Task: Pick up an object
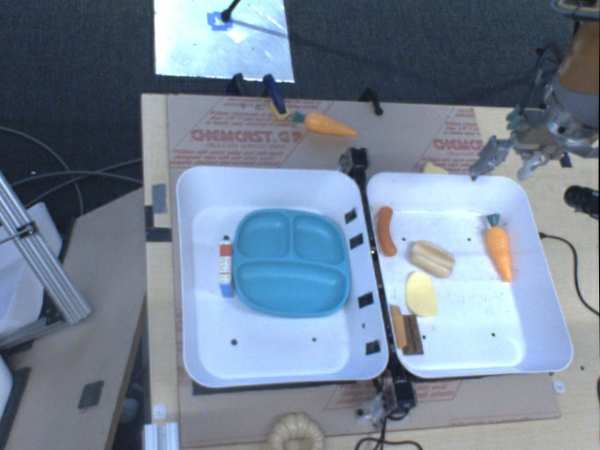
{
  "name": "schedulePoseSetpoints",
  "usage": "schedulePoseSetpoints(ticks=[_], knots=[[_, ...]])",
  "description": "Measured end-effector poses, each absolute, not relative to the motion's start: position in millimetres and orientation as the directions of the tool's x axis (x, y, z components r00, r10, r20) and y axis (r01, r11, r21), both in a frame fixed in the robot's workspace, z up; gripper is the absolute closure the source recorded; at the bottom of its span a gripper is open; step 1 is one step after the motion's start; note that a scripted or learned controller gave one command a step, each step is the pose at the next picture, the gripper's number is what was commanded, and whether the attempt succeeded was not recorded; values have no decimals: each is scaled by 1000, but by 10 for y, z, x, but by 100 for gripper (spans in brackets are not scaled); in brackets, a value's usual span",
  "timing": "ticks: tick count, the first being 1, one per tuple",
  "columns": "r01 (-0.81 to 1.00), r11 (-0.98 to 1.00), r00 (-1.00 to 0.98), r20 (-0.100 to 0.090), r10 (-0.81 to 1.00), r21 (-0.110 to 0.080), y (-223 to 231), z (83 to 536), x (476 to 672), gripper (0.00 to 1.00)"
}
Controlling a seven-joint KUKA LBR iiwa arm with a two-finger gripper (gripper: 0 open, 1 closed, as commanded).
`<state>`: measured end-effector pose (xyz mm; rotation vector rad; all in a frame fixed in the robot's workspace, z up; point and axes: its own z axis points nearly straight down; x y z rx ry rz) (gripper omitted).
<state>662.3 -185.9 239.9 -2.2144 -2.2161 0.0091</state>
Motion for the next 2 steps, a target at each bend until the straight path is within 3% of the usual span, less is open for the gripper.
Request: schedulePoseSetpoints(ticks=[1,2], knots=[[1000,3,-3,-1,1000,2,-1854,2482,6647,0],[1000,2,-2,-1,1000,-1,-1916,1886,6664,0]])
